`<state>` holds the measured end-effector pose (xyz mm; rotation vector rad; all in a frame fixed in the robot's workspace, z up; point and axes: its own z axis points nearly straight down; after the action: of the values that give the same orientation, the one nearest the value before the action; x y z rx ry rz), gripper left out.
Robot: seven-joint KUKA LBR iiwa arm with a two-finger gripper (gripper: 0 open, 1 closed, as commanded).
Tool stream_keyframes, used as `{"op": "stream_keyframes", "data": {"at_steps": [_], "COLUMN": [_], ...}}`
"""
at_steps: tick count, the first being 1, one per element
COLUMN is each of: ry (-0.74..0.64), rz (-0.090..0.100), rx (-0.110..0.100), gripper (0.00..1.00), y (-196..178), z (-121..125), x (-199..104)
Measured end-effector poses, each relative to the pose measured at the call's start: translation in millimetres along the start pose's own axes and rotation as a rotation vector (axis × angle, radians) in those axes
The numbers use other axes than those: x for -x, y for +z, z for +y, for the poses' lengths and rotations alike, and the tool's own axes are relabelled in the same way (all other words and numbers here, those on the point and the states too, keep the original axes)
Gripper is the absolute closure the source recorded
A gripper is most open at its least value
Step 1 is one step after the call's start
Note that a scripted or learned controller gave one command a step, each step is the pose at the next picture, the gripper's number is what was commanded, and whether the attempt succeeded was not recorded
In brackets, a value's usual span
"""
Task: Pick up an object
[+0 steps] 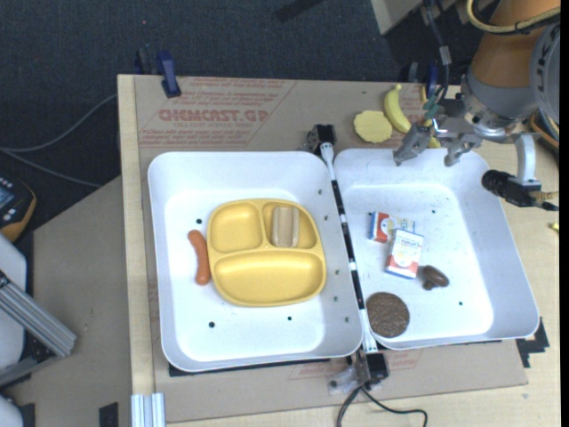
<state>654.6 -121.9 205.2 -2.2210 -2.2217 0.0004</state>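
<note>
Two white bins [498, 238] sit on a cardboard-covered bench [222, 114]. Over the right bin's far rim hangs the pincer [433, 150], fingers spread apart, gripping nothing. Below it, nearer the camera, lie a small carton [404, 254] and a brown cookie [388, 314].

Yellow divided tray [267, 278], orange sausage [200, 257], white bins [169, 238], brown round patty [388, 314], yellow banana [396, 109], red-white-blue carton [404, 253].

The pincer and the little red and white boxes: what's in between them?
Nothing: in the camera view just bare white bin floor runs from the open pincer at the right bin's far rim down to the boxes.
</note>
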Motion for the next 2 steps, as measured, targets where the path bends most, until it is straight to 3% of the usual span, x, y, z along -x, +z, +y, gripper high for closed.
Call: {"op": "stream_keyframes", "data": {"at_steps": [1, 2], "ry": [0.002, -0.001], "rz": [0.002, 0.003], "rx": [-0.01, -0.007], "gripper": [0.0, 0.0], "y": [66, 124], "z": [-53, -63], "x": [2, -26]}}
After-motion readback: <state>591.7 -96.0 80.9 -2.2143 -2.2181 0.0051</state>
